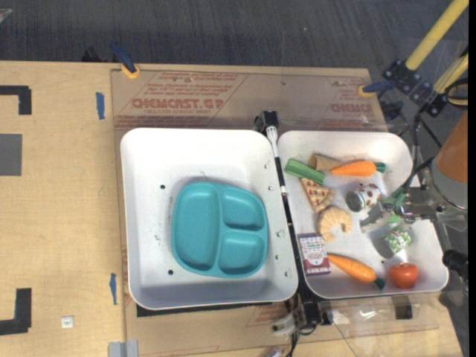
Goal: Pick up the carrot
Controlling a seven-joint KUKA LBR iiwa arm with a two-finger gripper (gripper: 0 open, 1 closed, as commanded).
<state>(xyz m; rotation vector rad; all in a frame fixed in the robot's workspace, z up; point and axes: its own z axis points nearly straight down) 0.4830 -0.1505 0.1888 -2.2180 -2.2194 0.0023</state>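
A: Status, item by item, starting at the gripper [383, 216]?

B: Gripper: low in the right bin [422, 199], approx. mid-bin, reaching in from the right. Fingers: can't tell open or closed, too small and cluttered. Nothing visibly held.

A: Task object?

B: Two carrots. Carrot no. 1 [354, 268]: lying flat, just below-left of gripper, near the bin's front wall. Carrot no. 2 [355, 169]: lying flat, above-left of gripper, toward the back wall. Neither lifted. Judgement: pick not yet done; approach stage at most; grasp and lift remain.

A: Neighbours?

B: Tomato [403, 274] below gripper, just right of carrot no. 1. Green-white item [396, 239] directly under gripper, ID unclear. Small box [313, 253] left of carrot no. 1. Croissant [334, 222] and waffle [317, 195] left of gripper. Green stick [303, 171] up-left.

A: Further out?

B: Left bin [141, 199]: holds teal divided plate [220, 229]. Both bins sit on cardboard sheet [245, 99], blue clamps at its back edge. Wooden bench [52, 199] w/ black tape marks far left. Beyond: dark carpet [223, 13], yellow pole [439, 24] top right.
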